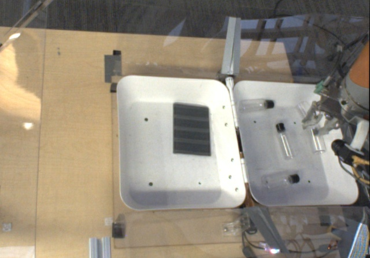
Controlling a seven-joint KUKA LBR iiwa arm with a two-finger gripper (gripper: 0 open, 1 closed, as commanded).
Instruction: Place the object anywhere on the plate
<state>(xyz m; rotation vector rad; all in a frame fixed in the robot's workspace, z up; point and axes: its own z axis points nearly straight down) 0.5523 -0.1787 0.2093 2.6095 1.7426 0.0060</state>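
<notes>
Two shallow white bins are set side by side on the surface point(69, 135); the left bin point(136, 181) carries a dark ribbed rectangular plate point(191, 129), laid flat near its centre, presumably so that a drop almost anywhere over it will land well; nothing is seen resting on the plate, so the placing is judged not yet done. The right bin point(341, 193) serves as the supply; several clear tubes with dark caps are scattered in it, well apart from one another, which leaves room for a grasp around each: one near the top edge point(258, 104), one near the middle point(284, 139), one near the bottom point(283, 180), and one by the tool point(318, 140). The tool point(317, 119) is held over the right part of that bin, near the last tube; whether it is wide or narrow cannot be told, and no tube is seen between its fingers. Which tube is meant as the object cannot be told; the one nearest the tool is the likeliest.
</notes>
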